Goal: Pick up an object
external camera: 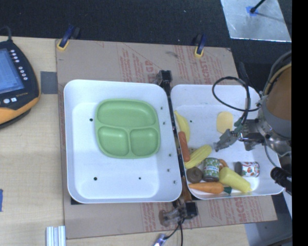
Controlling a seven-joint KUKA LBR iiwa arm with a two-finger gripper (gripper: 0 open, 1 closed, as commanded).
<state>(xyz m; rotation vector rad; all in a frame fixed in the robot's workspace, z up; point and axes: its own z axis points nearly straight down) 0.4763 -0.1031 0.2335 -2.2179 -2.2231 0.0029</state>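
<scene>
Overhead, the gripper [223, 141] hovers in the right bin [205, 94], fingers slightly parted and holding nothing. Toy food crowds just below-left: a corn cob [197, 156], a small can [212, 168], a carrot [208, 187]. Such tight packing could let the fingers jam or nudge pieces aside

One cam's sitting up above the bench [25, 163], looking down at a slant, taking in both bins [77, 137] from fairly far off.
</scene>
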